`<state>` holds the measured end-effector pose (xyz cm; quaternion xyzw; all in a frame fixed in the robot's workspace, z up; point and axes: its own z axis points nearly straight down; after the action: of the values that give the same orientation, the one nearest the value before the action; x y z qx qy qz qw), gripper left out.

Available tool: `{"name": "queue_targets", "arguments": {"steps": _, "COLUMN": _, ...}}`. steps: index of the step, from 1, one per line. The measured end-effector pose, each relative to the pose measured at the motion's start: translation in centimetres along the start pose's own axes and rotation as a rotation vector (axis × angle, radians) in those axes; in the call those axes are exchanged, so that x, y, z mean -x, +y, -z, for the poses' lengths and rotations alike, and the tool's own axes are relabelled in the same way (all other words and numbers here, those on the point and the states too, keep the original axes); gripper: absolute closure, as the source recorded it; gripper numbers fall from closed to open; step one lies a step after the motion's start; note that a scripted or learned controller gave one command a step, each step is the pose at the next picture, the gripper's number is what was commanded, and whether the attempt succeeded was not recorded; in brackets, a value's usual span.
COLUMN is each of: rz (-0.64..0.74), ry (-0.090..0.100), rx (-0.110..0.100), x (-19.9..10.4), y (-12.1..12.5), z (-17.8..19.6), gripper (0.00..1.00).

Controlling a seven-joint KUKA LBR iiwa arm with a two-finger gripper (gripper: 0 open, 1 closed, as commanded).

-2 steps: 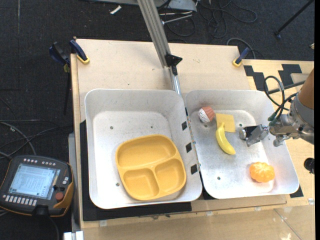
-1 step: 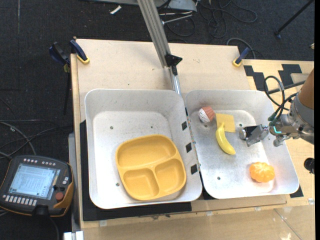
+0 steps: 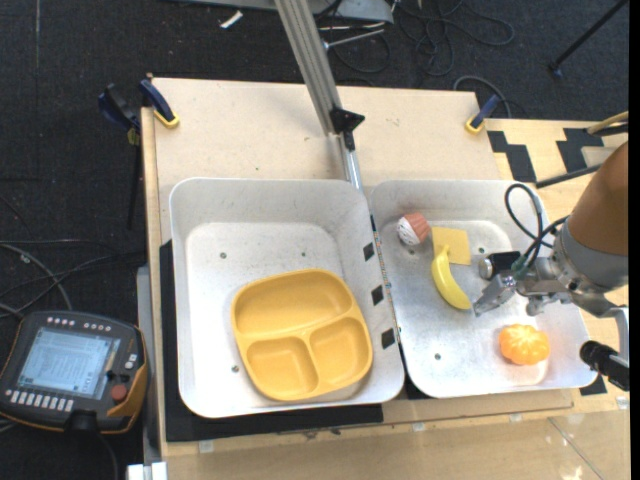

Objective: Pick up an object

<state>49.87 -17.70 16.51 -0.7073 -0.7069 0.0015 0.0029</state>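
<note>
Far left: we see a handheld control pendant lying off the bench, screen lit.
Left bin: it holds a yellow divided tray with three compartments, set toward the near edge.
Between the bins: a grey metal pole slants down from the top and ends where the two bins meet.
Right bin: we find four possible things to pick — a small red-and-white ball near the far left corner, a yellow block just beside it, a banana lying against the block's near edge, and an orange mandarin toward the near right.
Gripper: it sits low over the right bin, just right of the banana and above-left of the mandarin; we cannot tell how its fingers stand, and nothing shows between them.
Arm: it reaches in from the right, cables looping over the wrist.
Risk: we judge the banana and block lie so close that a descent could nudge one into the other — or close on nothing between banana and mandarin.
</note>
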Motion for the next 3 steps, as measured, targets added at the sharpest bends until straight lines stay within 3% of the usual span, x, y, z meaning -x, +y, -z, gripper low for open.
{"name": "queue_targets", "arguments": {"steps": 2, "rz": 0.000, "ry": -0.002, "rx": 0.007, "x": 0.4, "y": 0.2, "z": -7.0, "gripper": 0.00}}
{"name": "queue_targets", "arguments": {"steps": 3, "rz": 0.001, "ry": -0.003, "rx": 0.010, "x": 0.4, "y": 0.3, "z": -5.9, "gripper": 1.00}}
